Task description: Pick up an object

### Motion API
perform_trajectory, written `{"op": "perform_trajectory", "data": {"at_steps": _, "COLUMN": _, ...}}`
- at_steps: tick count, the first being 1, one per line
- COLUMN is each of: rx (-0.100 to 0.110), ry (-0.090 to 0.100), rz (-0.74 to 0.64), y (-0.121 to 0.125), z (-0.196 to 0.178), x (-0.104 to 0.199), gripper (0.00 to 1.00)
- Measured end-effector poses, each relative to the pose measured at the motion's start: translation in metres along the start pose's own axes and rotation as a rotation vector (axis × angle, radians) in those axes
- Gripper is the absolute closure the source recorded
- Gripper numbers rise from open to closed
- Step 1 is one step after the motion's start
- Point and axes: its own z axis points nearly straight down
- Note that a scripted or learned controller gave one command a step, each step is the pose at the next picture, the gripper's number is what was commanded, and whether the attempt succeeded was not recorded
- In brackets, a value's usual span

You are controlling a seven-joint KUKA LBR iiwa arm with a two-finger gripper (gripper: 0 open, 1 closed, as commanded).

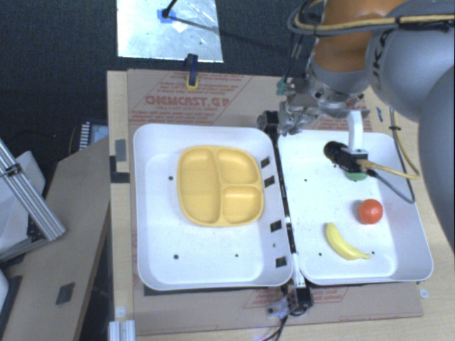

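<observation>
A banana (347,242) lay nearest me in the right bin (320,190), a red fruit (370,211) just behind; the claw (293,121) hung at that bin's far-left corner (apart or together, I couldn't tell)

Looks like a robotics lab, not a home or a kitchen. Centres on a grey industrial arm (419,55) with an orange band (355,20), reaching over a plain wooden bench (116,105). Carries a left bin (156,247) and a right bin (313,212), both shallow and white, side by side on a brown protective sheet (188,99) printed CHEMCAST GP, with black clips (269,183) along their seam. Holds test props rather than a meal: a yellow compartment plate (217,187), a banana (346,242), a small red round fruit (370,211). Stands on dark carpet (50,55), with a slotted aluminium rail (32,204) off the bench's left edge, a shiny metal sheet (170,23) beyond its far edge and loose wiring (288,307) at its near edge.
</observation>
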Motion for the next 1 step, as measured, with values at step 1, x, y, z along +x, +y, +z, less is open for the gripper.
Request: {"op": "perform_trajectory", "data": {"at_steps": 1, "rx": 0.002, "ry": 0.001, "rz": -0.001, "y": -0.0007, "z": 0.0202, "x": 0.0585, "gripper": 1.0}}
